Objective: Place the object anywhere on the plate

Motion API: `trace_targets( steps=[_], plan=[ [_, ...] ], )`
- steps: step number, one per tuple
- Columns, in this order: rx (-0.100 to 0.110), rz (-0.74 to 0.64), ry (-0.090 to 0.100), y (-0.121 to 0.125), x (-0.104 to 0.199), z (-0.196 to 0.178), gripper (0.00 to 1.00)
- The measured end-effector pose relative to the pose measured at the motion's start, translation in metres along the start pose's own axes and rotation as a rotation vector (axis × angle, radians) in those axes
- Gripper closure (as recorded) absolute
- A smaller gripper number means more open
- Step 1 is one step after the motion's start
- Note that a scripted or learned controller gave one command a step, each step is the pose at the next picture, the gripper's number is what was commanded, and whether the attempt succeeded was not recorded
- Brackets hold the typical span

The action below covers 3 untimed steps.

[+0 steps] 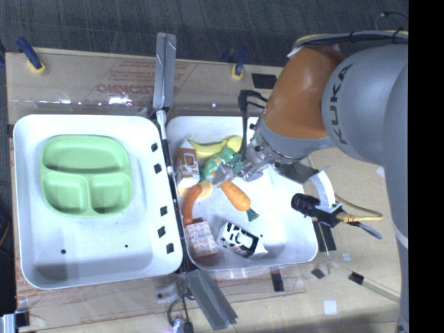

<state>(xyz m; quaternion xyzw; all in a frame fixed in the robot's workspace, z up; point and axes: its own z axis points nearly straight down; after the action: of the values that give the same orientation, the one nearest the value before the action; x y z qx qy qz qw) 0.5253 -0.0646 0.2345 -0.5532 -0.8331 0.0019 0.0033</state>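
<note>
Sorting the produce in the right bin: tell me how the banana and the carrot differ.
The banana is yellow; the carrot is orange with a green stem end. The banana lies along the bin's far side, curved; the carrot lies nearer the middle, straight and slanted. The banana looks longer than the carrot. Both sit in the right bin, not on the green plate.

Pretty clearly a robotics lab setup, not anyone's kitchen. You've got a big grey KUKA arm [347, 96] with the brand lettering on it reaching over a wooden table [83, 75] with two white bins [28, 186] butted together, blue clamps [30, 55] on the table's far edge, and black tape bits stuck around. The food [215, 179] in the right bin looks like plastic toys, and there's dark carpet behind it.
</note>
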Motion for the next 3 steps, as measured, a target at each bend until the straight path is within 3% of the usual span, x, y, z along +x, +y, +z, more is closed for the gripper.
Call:
trace_targets(
  steps=[1, 2, 3],
  plan=[
    [0.003, 0.031, 0.001, 0.028, -0.011, 0.041, 1.00],
    [-0.001, -0.170, -0.002, 0.067, 0.048, 0.025, 1.00],
    [-0.002, -0.477, -0.003, 0.128, 0.110, 0.045, 1.00]
  ],
)
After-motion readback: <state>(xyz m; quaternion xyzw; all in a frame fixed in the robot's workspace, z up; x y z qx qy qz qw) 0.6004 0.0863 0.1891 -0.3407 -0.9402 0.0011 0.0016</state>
